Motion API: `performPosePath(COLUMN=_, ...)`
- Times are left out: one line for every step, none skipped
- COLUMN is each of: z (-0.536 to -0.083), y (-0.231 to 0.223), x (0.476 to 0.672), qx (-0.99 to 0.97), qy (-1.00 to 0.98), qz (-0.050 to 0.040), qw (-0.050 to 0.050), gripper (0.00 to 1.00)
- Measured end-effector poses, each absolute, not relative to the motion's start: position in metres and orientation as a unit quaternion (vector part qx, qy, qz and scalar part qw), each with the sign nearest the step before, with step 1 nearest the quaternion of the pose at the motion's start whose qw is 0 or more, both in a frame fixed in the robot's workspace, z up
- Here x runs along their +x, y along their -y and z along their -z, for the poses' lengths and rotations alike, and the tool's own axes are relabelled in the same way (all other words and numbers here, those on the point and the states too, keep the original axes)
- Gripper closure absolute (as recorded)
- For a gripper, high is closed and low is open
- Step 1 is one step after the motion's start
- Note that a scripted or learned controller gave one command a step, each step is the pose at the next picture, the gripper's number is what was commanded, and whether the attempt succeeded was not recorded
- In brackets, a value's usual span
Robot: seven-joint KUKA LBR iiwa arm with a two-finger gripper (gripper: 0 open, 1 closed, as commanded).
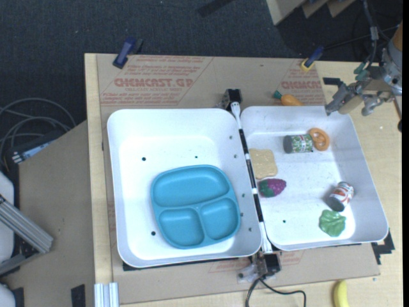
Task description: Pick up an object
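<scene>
Blue divided tray (194, 204) in left bin (128, 133); cans, pretzel (319, 138), cracker (263, 162) in right bin (364, 165); gripper (355, 98) above.

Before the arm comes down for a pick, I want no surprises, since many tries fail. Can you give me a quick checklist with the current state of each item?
1. Gripper free of any load: ok, nothing sits between its spread fingers.
2. Gripper over a target: not ok, it hangs at the right bin's far right corner, beside the rim.
3. Objects in the right bin: ok, green can, orange ring, tan block, purple piece, small can and green piece.
4. Room around targets: not ok for the green can, the orange ring touches it; ok for the small can.
5. Blue tray in the left bin: ok, away from the arm.
</scene>
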State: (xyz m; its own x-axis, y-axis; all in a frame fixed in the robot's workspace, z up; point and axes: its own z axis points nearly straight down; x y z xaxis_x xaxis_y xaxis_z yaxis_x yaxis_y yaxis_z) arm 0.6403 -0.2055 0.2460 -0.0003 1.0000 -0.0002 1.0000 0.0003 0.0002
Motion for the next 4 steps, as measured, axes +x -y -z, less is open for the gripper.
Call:
performPosePath(z=-0.161, y=0.104, x=0.639, qx=0.706, qy=-0.708, qz=-0.0001, qw=-0.002, gripper=0.0)
performPosePath(z=-0.101, y=0.132, x=0.636, qx=0.707, qy=-0.707, qz=-0.0013, qw=0.002, gripper=0.0)
performPosePath(z=-0.091, y=0.159, x=0.671, qx=0.706, qy=-0.708, qz=-0.0039, qw=0.004, gripper=0.0)
performPosePath(z=-0.085, y=0.183, x=0.593, qx=0.707, qy=-0.707, qz=0.0004, qw=0.0, gripper=0.0)
